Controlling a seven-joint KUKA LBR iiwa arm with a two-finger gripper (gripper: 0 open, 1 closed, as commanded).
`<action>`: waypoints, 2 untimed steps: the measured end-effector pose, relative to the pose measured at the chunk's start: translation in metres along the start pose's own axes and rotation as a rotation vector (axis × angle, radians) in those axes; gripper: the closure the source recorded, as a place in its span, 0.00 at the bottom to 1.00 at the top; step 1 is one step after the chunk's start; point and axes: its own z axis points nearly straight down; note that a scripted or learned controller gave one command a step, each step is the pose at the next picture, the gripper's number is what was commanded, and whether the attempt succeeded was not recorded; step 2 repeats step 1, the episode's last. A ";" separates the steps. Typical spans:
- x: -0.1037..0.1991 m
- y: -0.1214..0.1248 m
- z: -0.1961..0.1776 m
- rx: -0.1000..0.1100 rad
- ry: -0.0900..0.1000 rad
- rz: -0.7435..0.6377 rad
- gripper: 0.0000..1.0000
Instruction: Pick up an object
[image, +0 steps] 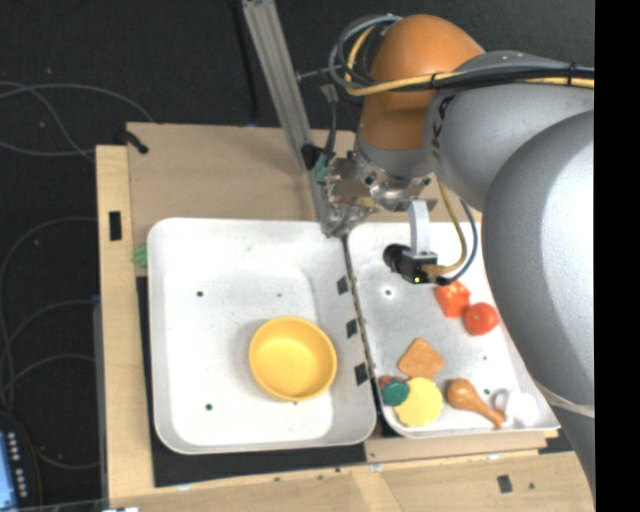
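Note:
A yellow bowl (292, 358) sits in the left bin (200, 290), toward its front right. The right bin (385, 300) holds two red pieces (468, 308), a tan wedge (421, 357), a yellow disc (419, 401) beside a small green piece (396, 391), and a brown drumstick-shaped toy (474, 398). My gripper (340, 205) hangs over the back end of the divider between the two bins, well away from the objects. Nothing shows between its fingers.
A slanted metal post (280, 85) rises behind the bins next to the gripper. The grey arm covers the right side of the right bin. A black cable plug (410, 262) dangles over the right bin's back. Cables lie on the dark floor at left.

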 end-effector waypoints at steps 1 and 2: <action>0.044 0.010 0.003 0.001 -0.001 0.004 1.00; 0.044 0.010 0.003 0.001 -0.001 0.004 1.00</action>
